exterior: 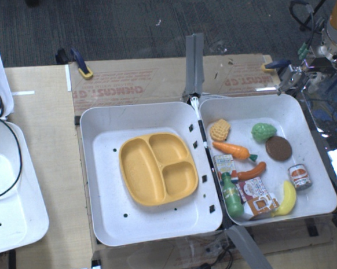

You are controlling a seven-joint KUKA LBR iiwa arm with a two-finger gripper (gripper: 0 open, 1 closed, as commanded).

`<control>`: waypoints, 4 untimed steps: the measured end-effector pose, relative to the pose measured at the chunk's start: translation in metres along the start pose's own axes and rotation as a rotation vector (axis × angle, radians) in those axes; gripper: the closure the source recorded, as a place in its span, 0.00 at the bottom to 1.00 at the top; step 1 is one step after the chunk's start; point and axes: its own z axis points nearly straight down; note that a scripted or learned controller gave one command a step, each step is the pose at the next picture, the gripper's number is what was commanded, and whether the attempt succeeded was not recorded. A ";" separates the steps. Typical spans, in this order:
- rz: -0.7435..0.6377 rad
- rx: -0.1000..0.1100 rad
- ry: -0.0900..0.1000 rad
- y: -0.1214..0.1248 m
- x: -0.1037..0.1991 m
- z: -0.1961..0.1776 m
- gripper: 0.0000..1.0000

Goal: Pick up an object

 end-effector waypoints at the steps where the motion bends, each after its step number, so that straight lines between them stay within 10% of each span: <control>1: -0.060 0.000 0.000 -0.018 0.039 -0.005 0.00; 2: -0.062 0.001 -0.002 -0.018 0.038 -0.013 1.00; 3: 0.103 0.000 -0.001 0.003 0.052 -0.016 1.00; 4: 0.103 0.000 -0.001 0.003 0.052 -0.016 0.00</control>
